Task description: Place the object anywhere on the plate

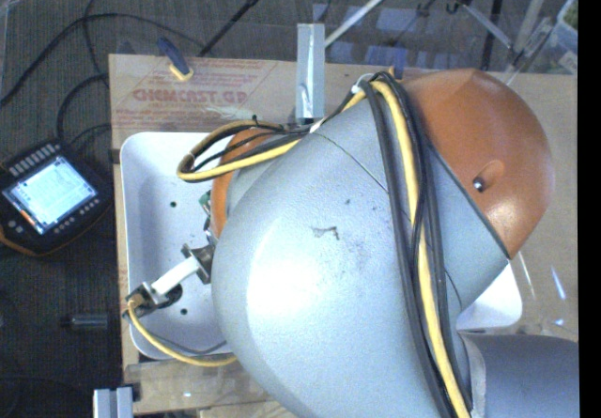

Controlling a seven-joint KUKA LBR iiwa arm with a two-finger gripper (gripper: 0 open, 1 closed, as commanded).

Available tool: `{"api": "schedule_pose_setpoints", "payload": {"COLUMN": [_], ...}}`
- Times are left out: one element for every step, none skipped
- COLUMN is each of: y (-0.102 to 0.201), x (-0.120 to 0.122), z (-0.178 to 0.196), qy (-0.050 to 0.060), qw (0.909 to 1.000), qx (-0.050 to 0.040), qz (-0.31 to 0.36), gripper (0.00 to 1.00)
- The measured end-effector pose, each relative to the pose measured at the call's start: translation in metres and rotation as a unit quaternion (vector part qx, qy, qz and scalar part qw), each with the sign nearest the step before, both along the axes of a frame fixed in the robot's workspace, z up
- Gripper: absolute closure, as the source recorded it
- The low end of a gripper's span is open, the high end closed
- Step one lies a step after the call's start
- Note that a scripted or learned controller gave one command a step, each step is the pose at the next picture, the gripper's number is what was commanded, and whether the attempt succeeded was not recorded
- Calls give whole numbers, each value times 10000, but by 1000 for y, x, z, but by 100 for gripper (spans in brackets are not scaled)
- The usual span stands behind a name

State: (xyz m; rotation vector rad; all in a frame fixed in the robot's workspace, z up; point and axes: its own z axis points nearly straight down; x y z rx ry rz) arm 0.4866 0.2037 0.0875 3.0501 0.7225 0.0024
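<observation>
The grey arm (357, 256) with its orange band (498, 153) looms over most of the bench and covers nearly all of both bins. Its wrist reaches down into the left white bin (141, 191), where a small metal and white fitting (178, 280) with yellow and black cables (211, 153) pokes out from under the arm. The gripper itself is hidden beneath the arm body. A sliver of orange (220, 200) shows at the arm's left edge inside the bin; I cannot tell whether it is the arm or a plate. The object is hidden.
A brown board (188, 92) lies behind the bins. A corner of the right bin (498, 303) peeks out under the arm. A handheld control pendant (49, 195) rests on the floor at the left, with cables trailing across the dark carpet.
</observation>
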Motion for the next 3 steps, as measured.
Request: {"api": "schedule_pose_setpoints", "payload": {"y": [-17,-17,-17], "x": [33,34,34], "z": [0,0,0], "qy": [76,71,68], "qw": [9931,9931,9931], "qx": [71,69,68], "qz": [1169,1169,1169], "gripper": [0,0,0]}}
